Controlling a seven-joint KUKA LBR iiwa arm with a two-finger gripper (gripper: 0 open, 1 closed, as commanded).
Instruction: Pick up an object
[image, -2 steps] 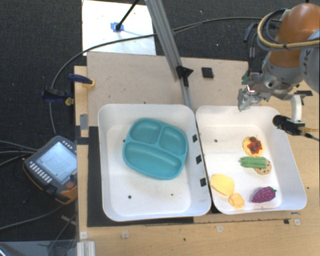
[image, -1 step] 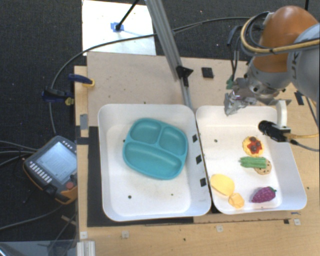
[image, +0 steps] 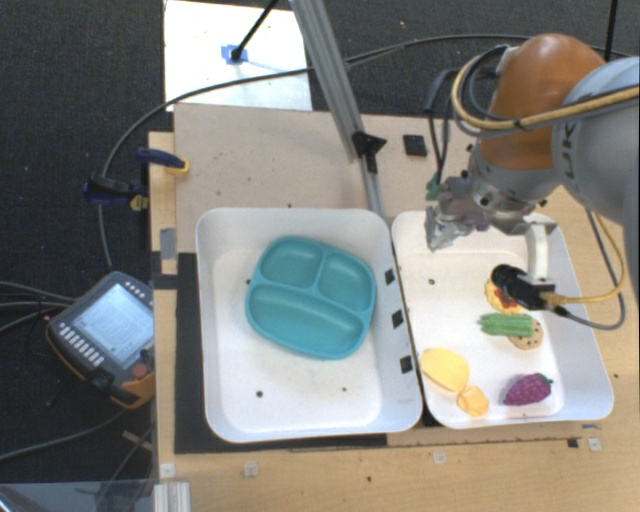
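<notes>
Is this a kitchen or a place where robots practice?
Most likely a robot lab workbench, not a kitchen. A big robot arm reaches over two white bins, the food, like the purple grapes, looks like toys, and a handheld control pad with cables lies beside the bench.

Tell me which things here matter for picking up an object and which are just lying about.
Job: gripper; right bin with yellow piece, purple grapes, green piece.
Lying about: teal divided plate, handheld pendant, blue clamp.

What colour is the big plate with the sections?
The divided plate is teal blue, seen best in the camera view, lying in the left bin.
</notes>
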